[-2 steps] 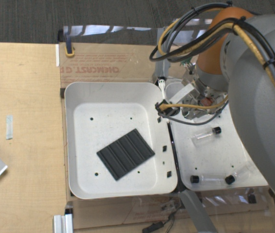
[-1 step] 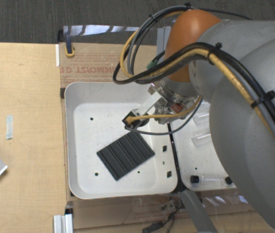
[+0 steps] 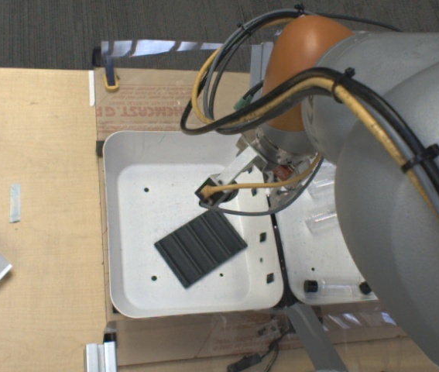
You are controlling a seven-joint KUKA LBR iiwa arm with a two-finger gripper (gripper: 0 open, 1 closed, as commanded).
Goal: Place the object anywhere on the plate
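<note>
dark ribbed slab (image 3: 200, 246) is lying flat in the left bin (image 3: 113, 231), lower middle of the frame, turned on a diagonal to the bin walls. it's the only loose item i'm making out in either bin. the arm is covering most of the right bin (image 3: 320, 246), so i can't tell whether this slab is the object or the plate it's meant to go on. if there's a second piece, it isn't something i'm able to pick out here.

gripper (image 3: 275, 170) is sitting at the upper right corner of the left bin, over the divider between the bins, tucked under the orange-banded wrist. can't tell whether it's apart or together, and i'm seeing nothing clamped in it.

the slab is lying down and to the left of the gripper: near, but clearly apart, not touching.

handling, my read: it's looking stiff, thin and light, with ridges running along its length. lying flat on the bin floor, it isn't offering much to a top-down pinch. i'd be going across the short width, with the jaws closing square to the ridges so the ribs are resisting slip. the wrist would need rotating to match the diagonal. not looking fragile. the smooth bin floor is probably letting it skate if nudged.

if it's the plate instead, the ribbed top is offering a wide, flat landing spot.
</note>
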